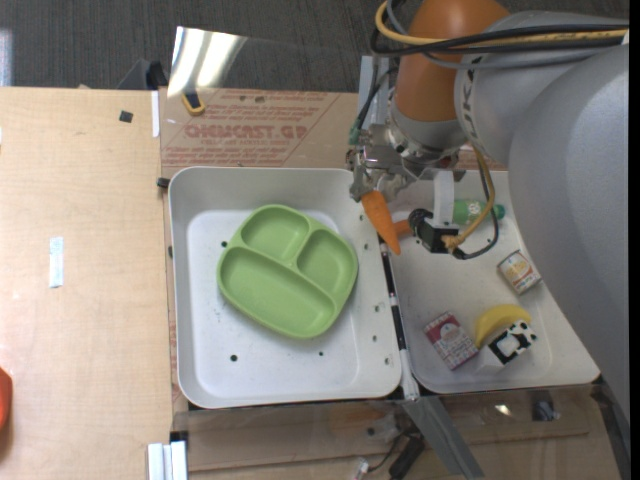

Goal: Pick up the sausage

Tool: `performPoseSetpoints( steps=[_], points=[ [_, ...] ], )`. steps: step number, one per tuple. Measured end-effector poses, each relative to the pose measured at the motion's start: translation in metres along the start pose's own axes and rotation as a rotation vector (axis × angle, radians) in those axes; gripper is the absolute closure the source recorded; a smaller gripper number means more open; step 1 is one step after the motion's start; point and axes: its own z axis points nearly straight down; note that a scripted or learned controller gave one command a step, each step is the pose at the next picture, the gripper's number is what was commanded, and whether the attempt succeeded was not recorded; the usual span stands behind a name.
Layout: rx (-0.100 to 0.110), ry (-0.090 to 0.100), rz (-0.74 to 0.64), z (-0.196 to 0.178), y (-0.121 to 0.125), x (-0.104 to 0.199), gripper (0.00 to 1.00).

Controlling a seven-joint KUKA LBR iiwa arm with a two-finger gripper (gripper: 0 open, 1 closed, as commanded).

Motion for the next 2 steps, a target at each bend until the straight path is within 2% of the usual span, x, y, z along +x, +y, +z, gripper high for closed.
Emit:
performPoseSetpoints(
  steps=[1,2],
  points=[
    [-0.001,0.0,0.046,-0.04,-0.02,0.042,1.0],
    [0.003,0.0,-0.103,-0.017,-0.043,0.084,1.0]
  ],
)
